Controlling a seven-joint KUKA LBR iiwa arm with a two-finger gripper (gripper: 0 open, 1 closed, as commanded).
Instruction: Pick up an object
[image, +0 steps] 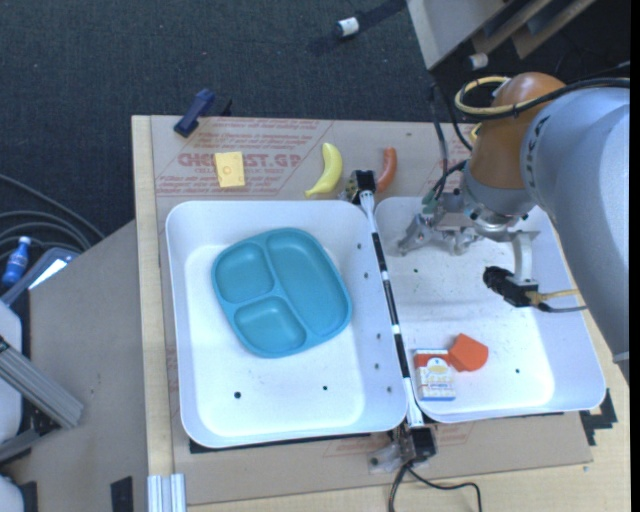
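Objects in the right-hand bin (560, 390) number two: an orange piece (468, 352) and a small white carton (434, 376). They touch each other near the bin's front left corner, with the carton just beside the wall shared by the two bins. We locate the gripper (436, 238) over the far part of the same bin, well apart from both items; we cannot tell whether it is released or clenched. The grey arm (585, 190) enters from the view's right, with its orange band (505, 150) above the wrist. The left-hand bin (190, 330) holds a blue divided tray (282, 290), lying flat and turned at a slant. On the bench (160, 300) beyond the bins lie a banana (326, 170), a red-orange elongated item (386, 168), a yellow square (229, 171) and a dark blue object (193, 113).
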